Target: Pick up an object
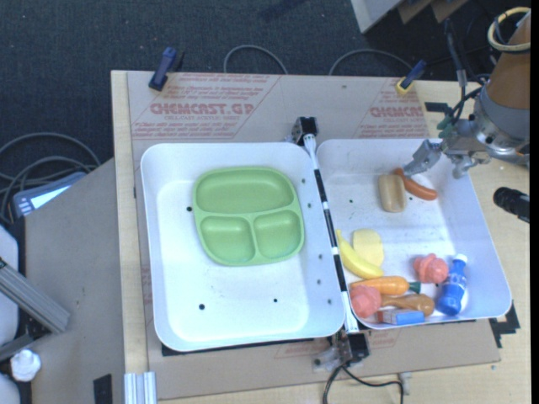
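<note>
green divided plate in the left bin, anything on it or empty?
Empty. The green divided plate lies flat in the left bin, and all three compartments show bare green. The toy food sits in the right bin.

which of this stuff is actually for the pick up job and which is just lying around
For the job:
- gripper, poised over the right bin
- sausage and bread roll, nearest it
- banana, carrot, blue bottle, also pickable

Lying about:
- green divided plate in the left bin
- blue clamp
- cables

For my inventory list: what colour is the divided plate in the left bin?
Light green, in the camera view: the three-compartment plastic plate.
</note>
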